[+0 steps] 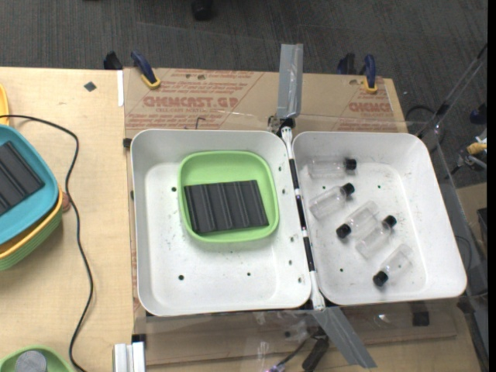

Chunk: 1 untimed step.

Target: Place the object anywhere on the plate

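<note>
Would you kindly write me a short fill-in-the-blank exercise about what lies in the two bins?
1. The green plate sits in the ____ bin.
2. A dark ridged pad lies ____ the plate.
3. The right bin holds ____ clear vials.
4. Each vial has a ____ cap.

Missing words: left; on; five; black

Illumination: bright, even, overhead. Shadows: soft and shallow, inside the walls of the left bin [147, 231] and beneath the green plate [229, 196]. Glare: mild, on the right bin [434, 231], where the clear vials [360, 223] read faintly. Focus: slightly soft throughout; upper floor dimmer.
</note>
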Tool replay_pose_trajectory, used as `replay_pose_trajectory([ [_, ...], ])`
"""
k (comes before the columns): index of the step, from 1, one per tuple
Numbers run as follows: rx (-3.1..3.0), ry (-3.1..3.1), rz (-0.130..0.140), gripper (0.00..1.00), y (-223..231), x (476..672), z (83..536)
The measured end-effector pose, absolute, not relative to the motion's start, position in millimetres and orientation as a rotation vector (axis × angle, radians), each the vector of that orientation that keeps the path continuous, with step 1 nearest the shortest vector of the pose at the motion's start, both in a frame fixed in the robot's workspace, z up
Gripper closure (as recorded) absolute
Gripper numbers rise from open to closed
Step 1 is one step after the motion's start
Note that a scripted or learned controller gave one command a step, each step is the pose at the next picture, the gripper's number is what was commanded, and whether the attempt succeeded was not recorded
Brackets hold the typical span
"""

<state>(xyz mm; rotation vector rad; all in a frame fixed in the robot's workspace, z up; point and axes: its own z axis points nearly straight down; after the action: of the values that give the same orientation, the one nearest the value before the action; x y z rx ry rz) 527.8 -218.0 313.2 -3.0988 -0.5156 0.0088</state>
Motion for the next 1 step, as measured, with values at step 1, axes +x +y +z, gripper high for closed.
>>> replay_pose_trajectory([
  [1, -3.125, -0.32, 0.01, 0.0, -201.7, 520.9, 285.8],
])
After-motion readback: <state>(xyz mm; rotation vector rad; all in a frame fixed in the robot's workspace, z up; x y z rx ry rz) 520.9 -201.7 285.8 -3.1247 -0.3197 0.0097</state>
